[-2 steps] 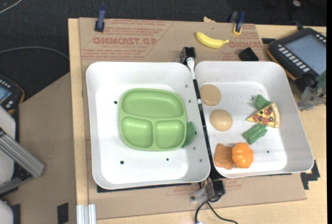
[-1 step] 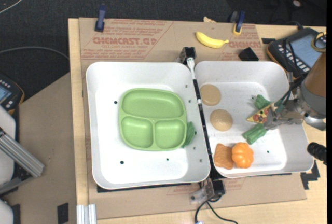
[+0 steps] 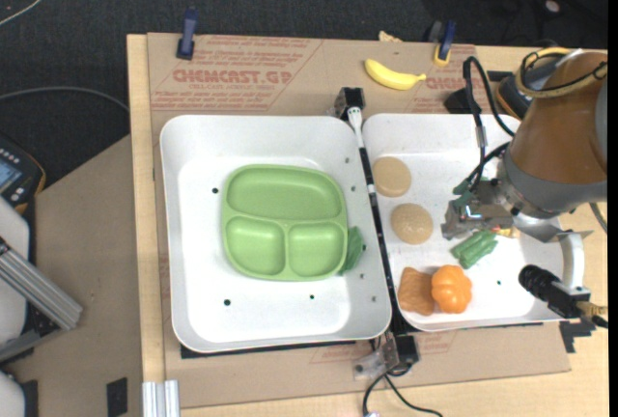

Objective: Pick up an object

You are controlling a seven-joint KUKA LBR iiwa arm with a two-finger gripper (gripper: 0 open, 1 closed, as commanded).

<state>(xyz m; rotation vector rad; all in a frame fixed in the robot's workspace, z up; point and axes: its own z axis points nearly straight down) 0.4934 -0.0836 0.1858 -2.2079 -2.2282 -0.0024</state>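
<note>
**Gripper low over the green piece in the right bin**

We saw the gripper (image 3: 470,224) down in the right bin (image 3: 425,130), its metal parts hanging directly above a small green piece (image 3: 475,249). The upper end of that piece sat just under the gripper, but from our slanted view we could not tell whether the two were touching, nor whether the piece was gripped. How wide the gripper stood was hidden from us by the wrist and its cables, so we leave that unsaid.

The green piece lay tilted near the middle of the right bin. Just below and to its left rested an orange pumpkin-shaped toy (image 3: 451,289), touching a brown toast-like slab (image 3: 415,291) at the bin's near edge. Two tan round discs lay to the left of the gripper: one (image 3: 392,177) higher up, the other (image 3: 413,223) beneath it and near the gripper. These discs and the pumpkin crowded the green piece on its left and lower sides.

The arm (image 3: 560,140) reached in from the right, covering the bin's right part. In the left bin (image 3: 193,241) sat a green divided plate (image 3: 285,221), with a small dark green thing (image 3: 353,247) tucked against its right edge. A banana (image 3: 393,74) lay on the cardboard board (image 3: 241,68) behind the bins, well apart from the gripper.
</note>
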